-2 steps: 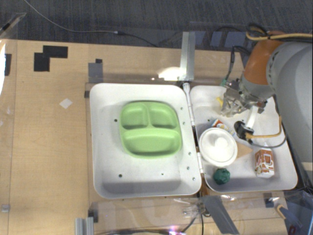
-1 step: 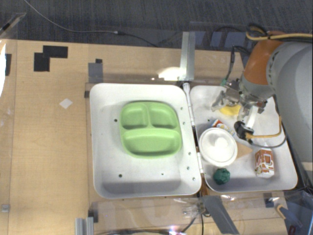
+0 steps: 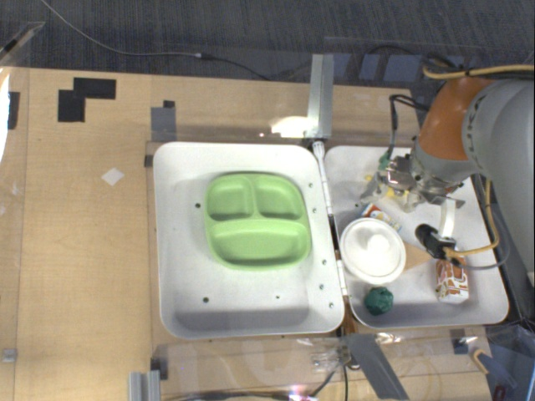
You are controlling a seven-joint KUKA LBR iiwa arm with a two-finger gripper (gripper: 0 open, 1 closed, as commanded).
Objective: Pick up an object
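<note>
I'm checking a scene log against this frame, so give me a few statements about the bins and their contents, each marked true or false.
1. The green three-compartment plastic plate lies in the left white bin. True.
2. The round white bowl sits in the same bin as the green plate. False: it sits in the right white bin.
3. A dark green ball lies just in front of the white bowl. True.
4. The orange-and-white patterned packet rests on the green plate. False: it lies in the right bin, near that bin's right wall.
5. The grey arm with its orange band hangs over the left bin. False: it is over the right bin.
</note>
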